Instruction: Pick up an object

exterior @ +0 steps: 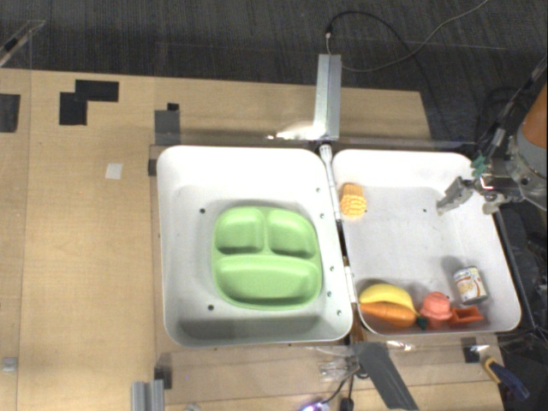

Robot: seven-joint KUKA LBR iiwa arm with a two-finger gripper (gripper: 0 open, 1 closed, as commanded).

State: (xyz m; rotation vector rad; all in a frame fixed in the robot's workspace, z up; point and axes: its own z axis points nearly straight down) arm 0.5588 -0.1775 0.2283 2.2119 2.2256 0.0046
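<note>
White plastic on pale wood: two shallow bins sit side by side on the desk (77, 255), the left bin (184, 187) and the right bin (402, 229), their inner rims touching along the middle. In the left bin lies a green divided plate (267, 257), two small compartments at the far side, one wide one nearer the camera, resting flat in the bin's centre. Over to the right bin now, and there's a yellow corn piece (353, 200) up against the left wall, near the far end. Along the near wall we've got a cluster: a yellow banana (387, 295) lying on top of an orange carrot-like piece (390, 314), and just beside them a pink rounded toy (436, 305) touching a flat red-orange piece (467, 317). A small tin can (469, 284) with a printed label stands tilted just behind that red piece, close to the right wall. The arm comes in from the right, and the gripper (455, 194) hangs over the far right part of the right bin, well apart from the cluster and from the corn. Its grey fingers (452, 197) point left and down toward the bin floor; nothing sits between them, but apart or together? Cannot tell from this angle.
</note>
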